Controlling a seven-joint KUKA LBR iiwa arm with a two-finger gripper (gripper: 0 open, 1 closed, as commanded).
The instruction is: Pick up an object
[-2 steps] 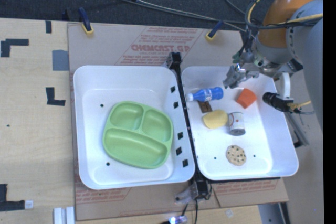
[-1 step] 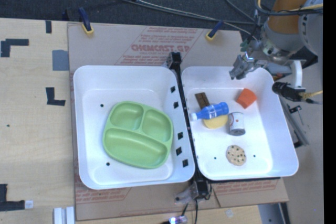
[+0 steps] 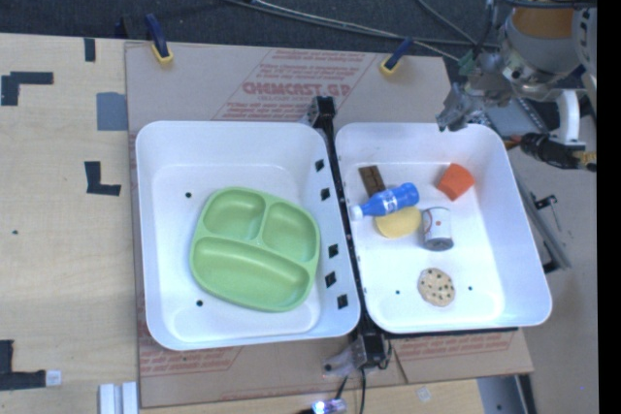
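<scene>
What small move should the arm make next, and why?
Probably shift the gripper toward the view's bottom and lower it toward the orange block. It sits over the right bin's far rim, and the block is the nearest item, apart from the others.

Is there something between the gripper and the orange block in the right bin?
Nothing visible. The gripper hangs at the right bin's far edge, and the orange block lies just below it in the view, with bare white floor around it.
</scene>
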